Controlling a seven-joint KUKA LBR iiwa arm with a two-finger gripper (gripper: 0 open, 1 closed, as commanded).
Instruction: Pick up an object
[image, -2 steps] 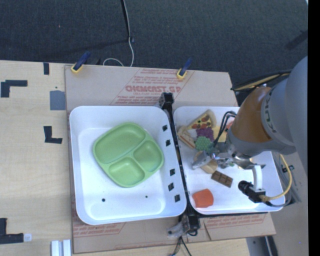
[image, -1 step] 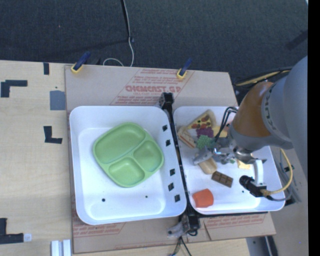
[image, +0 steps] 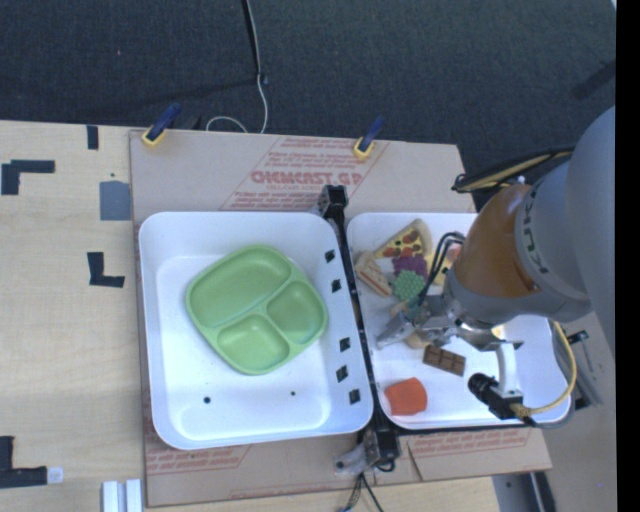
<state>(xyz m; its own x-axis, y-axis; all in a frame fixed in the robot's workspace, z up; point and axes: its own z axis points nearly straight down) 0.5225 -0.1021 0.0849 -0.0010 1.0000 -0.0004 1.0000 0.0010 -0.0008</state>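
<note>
- Two shallow white bins are seen side by side on a cardboard sheet (image: 300, 175) laid over the wooden bench (image: 60, 330); the left bin (image: 170, 400) is taken up by a green divided plate (image: 256, 309) lying flat near its middle.
- The right bin (image: 545, 400) is crowded with small things: a pizza slice (image: 400, 243) near the far edge, purple grapes (image: 408, 265) just below it, a green leafy piece (image: 406, 287) touching the grapes, a brown chocolate bar (image: 444, 359) nearer the middle, and an orange-red block (image: 406, 396) close to the near edge, apart from the rest.
- The arm (image: 560, 230) is seen reaching in from the right, its orange band above the wrist; the hand (image: 408, 325) is lowered into the right bin, just below the green leafy piece and just left of the chocolate bar.
- Whether the hand is spread or pressed together cannot be told; nothing is seen between its metal parts.
- Two clamps, blue and yellow, are fixed at the far edge of the cardboard.
</note>
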